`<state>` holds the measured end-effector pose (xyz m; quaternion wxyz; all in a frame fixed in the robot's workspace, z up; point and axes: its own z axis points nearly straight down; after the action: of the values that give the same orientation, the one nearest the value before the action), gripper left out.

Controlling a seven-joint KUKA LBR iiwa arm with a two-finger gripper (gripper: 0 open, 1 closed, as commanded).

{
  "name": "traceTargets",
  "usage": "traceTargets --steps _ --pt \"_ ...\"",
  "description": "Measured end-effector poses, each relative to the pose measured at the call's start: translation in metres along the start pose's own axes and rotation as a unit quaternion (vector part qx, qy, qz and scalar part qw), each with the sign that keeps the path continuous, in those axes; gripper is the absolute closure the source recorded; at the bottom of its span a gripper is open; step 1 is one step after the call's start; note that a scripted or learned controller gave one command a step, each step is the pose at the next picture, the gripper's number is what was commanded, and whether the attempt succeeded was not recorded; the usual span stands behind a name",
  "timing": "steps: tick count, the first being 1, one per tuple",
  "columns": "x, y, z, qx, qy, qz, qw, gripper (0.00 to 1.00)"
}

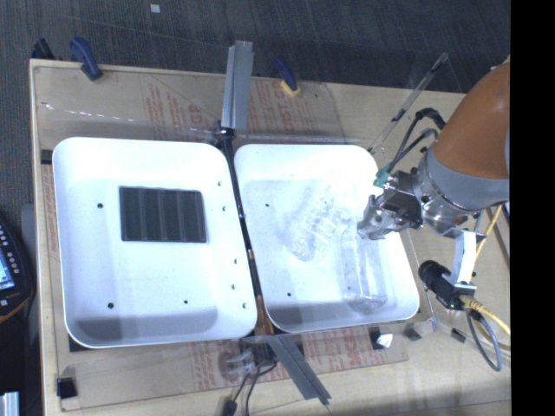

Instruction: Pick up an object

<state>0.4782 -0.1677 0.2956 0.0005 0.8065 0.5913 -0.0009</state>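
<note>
Two white bins sat side by side on the surface (130,102). The left bin (78,284) held one dark ribbed rectangular block (163,214), lying flat toward its far-left part, well apart from the walls. The right bin (269,172) held clear plastic items that were hard to make out against the white: a crumpled clear bottle (310,224) near the middle, tilted, and a second clear bottle (362,276) lying along the right side toward the near-right corner; whether the two touched could not be told. The grey arm with orange band (475,137) came in from the right, with the end effector (378,224) over the right edge of the right bin, just beside the far end of the second bottle. Nothing was visibly between the fingers, and whether they were wide or narrow could not be told from this view. Blue clamps (85,59) sat at the far edge of the surface, a grey bar (236,85) stood at the far side between the bins, and cables (481,319) hung at the near right.
</note>
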Motion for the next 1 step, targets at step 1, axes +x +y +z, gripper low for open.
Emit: traceTargets --steps 1 --pt "0.0302 -0.0015 0.0451 0.002 0.0 0.026 0.9997 1.0"
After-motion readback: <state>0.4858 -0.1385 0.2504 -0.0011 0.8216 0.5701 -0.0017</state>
